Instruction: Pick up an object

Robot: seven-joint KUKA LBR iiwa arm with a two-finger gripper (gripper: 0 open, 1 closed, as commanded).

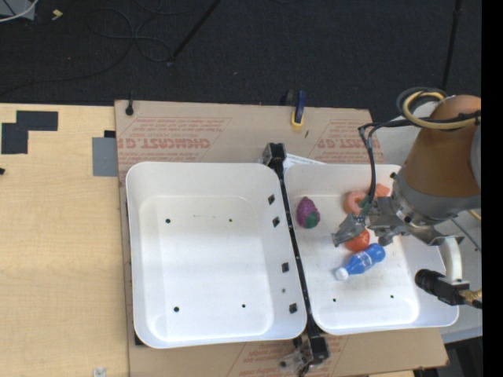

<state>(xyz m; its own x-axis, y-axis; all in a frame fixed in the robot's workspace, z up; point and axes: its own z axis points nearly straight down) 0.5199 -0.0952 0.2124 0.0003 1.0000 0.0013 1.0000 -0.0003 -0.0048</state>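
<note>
The right bin holds a purple and green object near its left wall. An orange-pink object lies further right, partly hidden by the arm. Near the middle are a red-orange object and a blue bottle with a white cap. My gripper hangs low in this bin, directly over the red-orange object and just above the bottle. I cannot tell whether it touches either one. The grey and orange arm covers the bin's right side.
The left bin is beside the right one, with a black divider strip between them. A blue and yellow clamp sits on the cardboard at the back. A black part sticks out at the right bin's front right corner.
</note>
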